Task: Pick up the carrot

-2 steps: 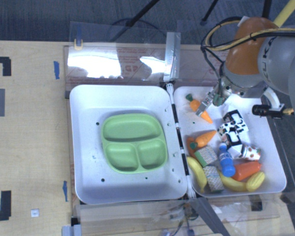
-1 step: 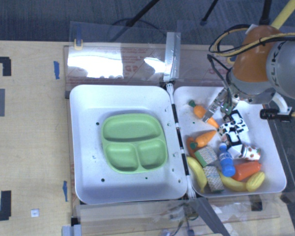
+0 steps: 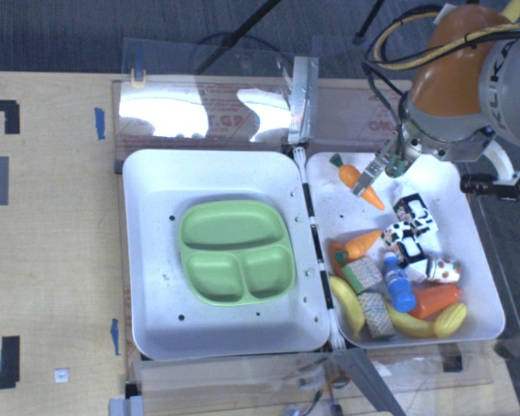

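Nearest the camera, at the lower edge of the right bin [image 3: 484,271], lie a yellow banana [image 3: 343,306], a grey patterned block [image 3: 377,312], a second yellow fruit [image 3: 433,321] and a red-orange vegetable [image 3: 435,299]. Just above these sit a blue bottle [image 3: 398,288] with a white label, a green-grey block [image 3: 361,274], a black-and-white cow figure [image 3: 410,224] and a small orange carrot-like piece with green end [image 3: 358,246].

The carrot [image 3: 360,184] lies in the upper part of the right bin, close to the divider between the bins. Its long axis runs diagonally: green top toward the upper left, orange tip toward the lower right. It lies apart from the cluster below.

The gripper [image 3: 371,178] is directly over the carrot's mid-section, tilted down and to the left from the arm's orange-banded wrist [image 3: 455,55]. Whether the fingers are spread or closed on the carrot cannot be told.

The left bin [image 3: 147,258] holds a green three-compartment tray [image 3: 237,250].

Writing: partial letters "UK" show on the arm [image 3: 513,76] at the right edge. Reddish print on the clear panel [image 3: 208,115] behind the bins is illegible.
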Controlling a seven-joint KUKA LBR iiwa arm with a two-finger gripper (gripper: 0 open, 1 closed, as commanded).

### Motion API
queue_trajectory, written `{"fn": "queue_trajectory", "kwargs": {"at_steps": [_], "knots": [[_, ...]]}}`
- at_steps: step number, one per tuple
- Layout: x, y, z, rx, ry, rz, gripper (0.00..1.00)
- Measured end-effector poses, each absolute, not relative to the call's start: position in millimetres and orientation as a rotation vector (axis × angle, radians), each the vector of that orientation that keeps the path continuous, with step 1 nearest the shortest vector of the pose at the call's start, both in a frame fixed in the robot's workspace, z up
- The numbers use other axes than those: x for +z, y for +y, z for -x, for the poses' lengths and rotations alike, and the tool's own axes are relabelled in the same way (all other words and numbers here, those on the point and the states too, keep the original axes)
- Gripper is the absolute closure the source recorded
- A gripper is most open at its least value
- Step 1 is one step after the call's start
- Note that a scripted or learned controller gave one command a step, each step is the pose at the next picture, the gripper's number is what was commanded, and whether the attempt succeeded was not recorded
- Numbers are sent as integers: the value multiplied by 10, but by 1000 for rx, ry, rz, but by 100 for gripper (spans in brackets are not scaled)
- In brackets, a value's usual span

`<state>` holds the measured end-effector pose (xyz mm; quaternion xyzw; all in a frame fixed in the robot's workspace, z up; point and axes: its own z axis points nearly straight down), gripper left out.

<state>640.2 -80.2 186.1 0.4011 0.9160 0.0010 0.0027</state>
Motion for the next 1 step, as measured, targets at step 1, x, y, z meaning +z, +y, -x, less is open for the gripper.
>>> {"fn": "queue_trajectory", "kwargs": {"at_steps": [1], "knots": [[1967, -792, -6416, 6, 2869, -1253, 100]]}}
